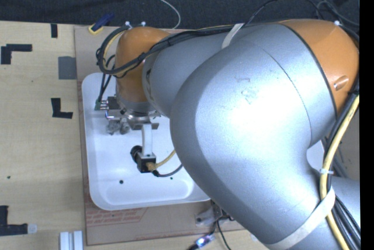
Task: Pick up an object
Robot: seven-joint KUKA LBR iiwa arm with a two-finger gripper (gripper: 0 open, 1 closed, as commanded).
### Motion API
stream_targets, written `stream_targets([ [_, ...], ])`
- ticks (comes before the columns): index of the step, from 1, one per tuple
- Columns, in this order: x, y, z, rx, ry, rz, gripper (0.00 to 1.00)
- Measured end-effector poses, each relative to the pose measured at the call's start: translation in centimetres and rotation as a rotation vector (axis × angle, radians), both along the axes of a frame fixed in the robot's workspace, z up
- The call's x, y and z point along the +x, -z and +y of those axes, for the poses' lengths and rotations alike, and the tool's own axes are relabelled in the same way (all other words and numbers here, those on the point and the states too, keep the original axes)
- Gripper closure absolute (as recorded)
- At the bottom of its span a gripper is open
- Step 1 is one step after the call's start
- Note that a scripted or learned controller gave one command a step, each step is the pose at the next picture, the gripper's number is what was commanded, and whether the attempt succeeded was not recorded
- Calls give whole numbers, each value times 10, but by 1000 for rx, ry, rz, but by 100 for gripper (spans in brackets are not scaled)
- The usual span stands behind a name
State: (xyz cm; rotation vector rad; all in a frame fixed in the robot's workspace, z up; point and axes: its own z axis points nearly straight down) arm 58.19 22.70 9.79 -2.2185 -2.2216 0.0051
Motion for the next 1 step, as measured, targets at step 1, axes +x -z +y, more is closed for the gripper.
stream_targets([
  [1,-30,-17,6,0,-1,1,100],
])
